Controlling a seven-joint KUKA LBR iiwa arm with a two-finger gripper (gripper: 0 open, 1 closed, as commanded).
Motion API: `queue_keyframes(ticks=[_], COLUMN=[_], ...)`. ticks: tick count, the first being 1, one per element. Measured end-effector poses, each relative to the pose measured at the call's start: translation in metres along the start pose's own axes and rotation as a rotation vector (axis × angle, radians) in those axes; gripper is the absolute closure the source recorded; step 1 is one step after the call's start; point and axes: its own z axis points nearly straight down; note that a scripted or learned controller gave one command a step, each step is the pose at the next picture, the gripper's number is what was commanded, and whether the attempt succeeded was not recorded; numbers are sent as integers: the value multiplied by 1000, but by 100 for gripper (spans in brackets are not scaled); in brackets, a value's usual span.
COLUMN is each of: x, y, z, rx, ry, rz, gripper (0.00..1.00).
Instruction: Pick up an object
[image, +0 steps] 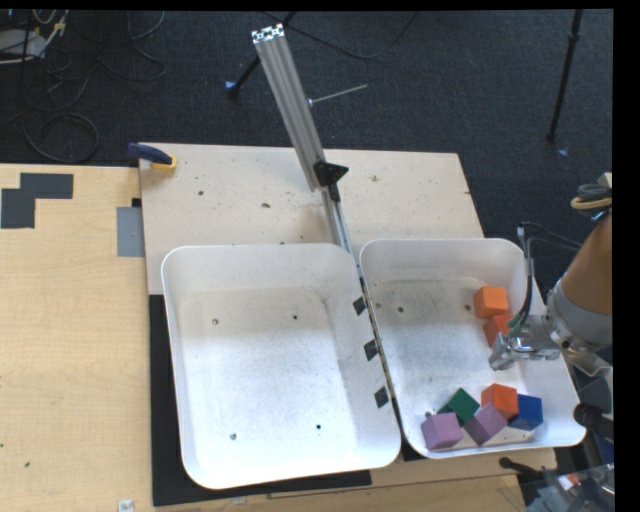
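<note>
Bench with two white bins over a dark carpeted floor, arm in from the right.

The right bin (440, 252) held the blocks, the left bin (260, 262) lay beside it. The gripper (505, 350) hung low at the right bin's right side, and whether it was released or clenched could not be told. The orange block (491, 300) lay just up-view of it, almost touching, squat and cube-like with no clear long axis, its faces slightly turned from the bin wall. A cluster sat nearer the front rim: green block (462, 404), two purple blocks (441, 431), blue block (529, 411), a second orange one (500, 398).
</note>
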Motion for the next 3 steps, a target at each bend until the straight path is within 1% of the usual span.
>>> queue_keyframes(ticks=[1, 2, 3], x=[5, 12, 59], y=[1, 8, 12], z=[-62, -116, -114], rx=[-3, -2, 4], ry=[-1, -1, 3], rz=[-6, -7, -8], gripper=[100, 100, 100])
